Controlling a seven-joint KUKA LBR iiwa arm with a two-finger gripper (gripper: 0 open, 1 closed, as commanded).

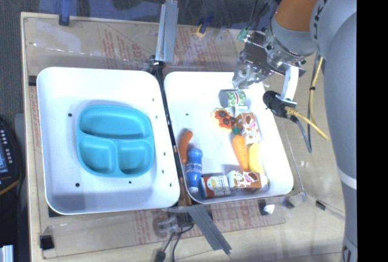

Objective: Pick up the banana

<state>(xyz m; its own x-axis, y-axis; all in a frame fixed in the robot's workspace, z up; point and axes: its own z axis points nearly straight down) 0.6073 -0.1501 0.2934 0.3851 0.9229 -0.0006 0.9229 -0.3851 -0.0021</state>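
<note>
Still at the approach step: gripper (245, 80), grip state unclear, hangs over the can (234, 97), well short of the banana (256, 159) beside the carrot (240, 151); next, travel there and descend.

My gripper (245, 80) hangs over the far edge of the right bin (200, 86), just above a small green can (233, 97). The banana (255, 157) lies near the bin's right edge, beside a carrot (240, 151). The left bin (54, 82) carries a blue divided tray (115, 139).
</note>
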